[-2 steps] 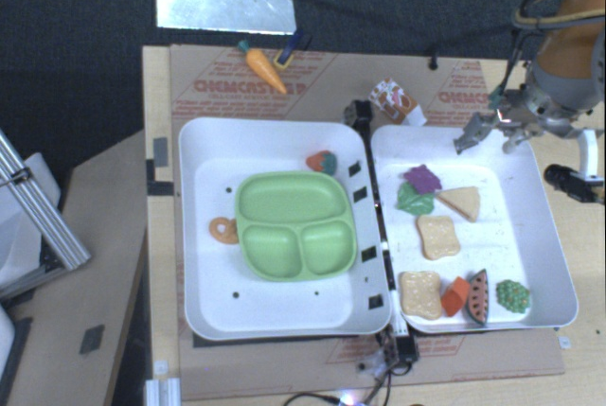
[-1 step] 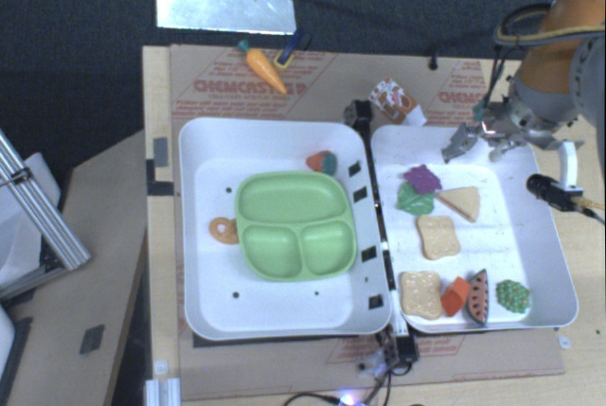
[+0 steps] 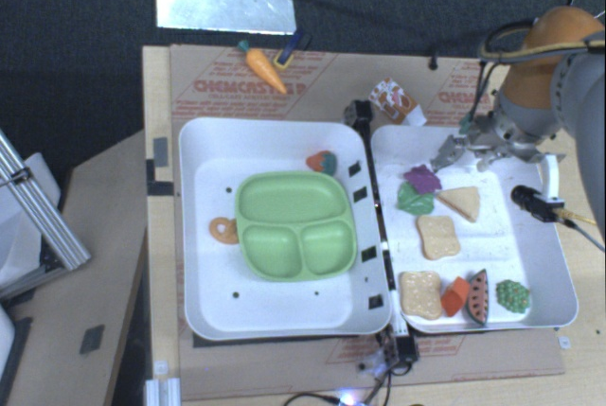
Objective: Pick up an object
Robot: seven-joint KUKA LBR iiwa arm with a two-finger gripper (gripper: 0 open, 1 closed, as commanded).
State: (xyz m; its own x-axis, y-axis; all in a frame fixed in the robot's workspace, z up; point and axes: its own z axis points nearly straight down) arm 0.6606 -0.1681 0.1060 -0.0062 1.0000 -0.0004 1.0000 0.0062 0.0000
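End effector (image 3: 454, 151) hangs over right bin's (image 3: 544, 248) far edge; can't tell its grip state. Purple toy (image 3: 421, 178) just beside it, leftward and nearer camera.

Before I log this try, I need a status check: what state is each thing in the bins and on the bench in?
gripper: above right bin's far edge, nothing seen between its fingers
green divided plate: flat in left bin, compartments bare
pretzel: flat, left of plate
purple piece: lying in right bin, near gripper
watermelon slice: at right bin's near edge
carrot: lying on bench, outside bins
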